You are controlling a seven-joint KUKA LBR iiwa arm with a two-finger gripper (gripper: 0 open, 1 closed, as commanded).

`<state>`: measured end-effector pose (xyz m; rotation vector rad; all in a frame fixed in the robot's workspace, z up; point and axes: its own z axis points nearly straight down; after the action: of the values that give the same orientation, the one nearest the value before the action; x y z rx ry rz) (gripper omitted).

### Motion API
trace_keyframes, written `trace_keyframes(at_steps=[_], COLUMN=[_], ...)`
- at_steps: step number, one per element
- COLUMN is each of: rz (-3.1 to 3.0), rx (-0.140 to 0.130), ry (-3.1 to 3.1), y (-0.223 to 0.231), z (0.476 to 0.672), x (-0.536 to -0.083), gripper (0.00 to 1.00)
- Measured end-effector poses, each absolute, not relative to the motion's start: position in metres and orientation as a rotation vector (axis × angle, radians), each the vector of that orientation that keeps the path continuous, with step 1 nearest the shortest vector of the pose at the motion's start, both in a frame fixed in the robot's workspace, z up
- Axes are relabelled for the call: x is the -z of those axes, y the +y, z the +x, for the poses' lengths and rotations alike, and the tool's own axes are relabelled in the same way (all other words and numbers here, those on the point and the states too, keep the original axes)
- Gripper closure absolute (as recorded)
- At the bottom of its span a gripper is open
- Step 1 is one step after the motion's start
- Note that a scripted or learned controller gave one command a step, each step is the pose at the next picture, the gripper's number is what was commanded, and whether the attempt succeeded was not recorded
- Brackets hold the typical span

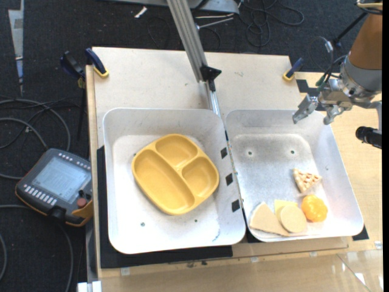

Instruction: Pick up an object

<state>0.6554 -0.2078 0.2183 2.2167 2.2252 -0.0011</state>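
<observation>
My gripper (316, 113) hangs open over the far right edge of the right bin (267, 145), its two fingers spread with nothing between them. In that bin's near right corner lie an orange round piece (314, 208), a small waffle-patterned wedge (306, 179), a pale round disc (293, 218) and a tan triangular slice (265, 218). These lie well in front of the gripper. A yellow divided plate (175, 173) rests in the left bin (121, 163).
A slanted metal pole (189, 32) rises from the back between the two bins. A teach pendant (56, 184) lies on the floor at left. Clamps (97, 64) sit at the bench's back corners.
</observation>
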Motion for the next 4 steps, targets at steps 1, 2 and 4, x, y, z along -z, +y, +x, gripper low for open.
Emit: trace_keyframes(at_steps=[1, 2, 4], rz=[2.217, 2.220, 2.212], rx=[0.002, 0.005, 0.000], ry=[2.225, 2.229, 2.225], y=[-0.208, -0.204, -0.203], z=[0.655, 0.655, 0.656], x=[-0.218, -0.154, -0.115], gripper=[0.00, 0.00, 1.00])
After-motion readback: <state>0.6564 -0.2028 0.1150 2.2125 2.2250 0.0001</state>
